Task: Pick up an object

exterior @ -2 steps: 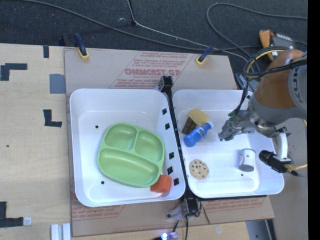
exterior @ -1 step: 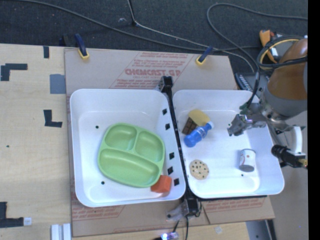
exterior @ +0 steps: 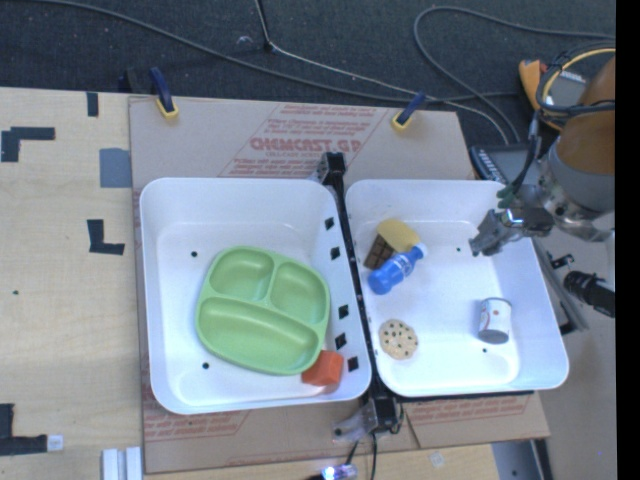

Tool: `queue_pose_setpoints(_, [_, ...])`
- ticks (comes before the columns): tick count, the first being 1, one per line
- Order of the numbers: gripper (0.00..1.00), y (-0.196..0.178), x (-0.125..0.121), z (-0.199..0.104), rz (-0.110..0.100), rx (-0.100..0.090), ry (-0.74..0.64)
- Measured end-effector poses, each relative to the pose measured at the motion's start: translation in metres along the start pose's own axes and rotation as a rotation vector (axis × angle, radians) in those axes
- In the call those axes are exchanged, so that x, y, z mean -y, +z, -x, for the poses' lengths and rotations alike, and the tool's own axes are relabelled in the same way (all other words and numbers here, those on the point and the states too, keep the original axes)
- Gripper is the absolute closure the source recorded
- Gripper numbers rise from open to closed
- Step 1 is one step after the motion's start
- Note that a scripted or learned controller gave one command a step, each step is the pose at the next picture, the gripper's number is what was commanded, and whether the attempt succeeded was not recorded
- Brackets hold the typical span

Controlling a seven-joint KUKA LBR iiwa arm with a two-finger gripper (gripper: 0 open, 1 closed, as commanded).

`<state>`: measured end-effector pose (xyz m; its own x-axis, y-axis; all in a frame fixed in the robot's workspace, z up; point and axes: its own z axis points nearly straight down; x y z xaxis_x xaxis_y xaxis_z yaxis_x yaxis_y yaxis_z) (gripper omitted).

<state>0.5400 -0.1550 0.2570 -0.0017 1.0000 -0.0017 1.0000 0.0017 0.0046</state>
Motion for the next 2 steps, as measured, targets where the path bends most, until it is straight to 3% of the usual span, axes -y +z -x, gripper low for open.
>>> queue_pose_setpoints(2, [1.00, 0.002, -0.027, -0.097, -0.006, -0.002, -0.004])
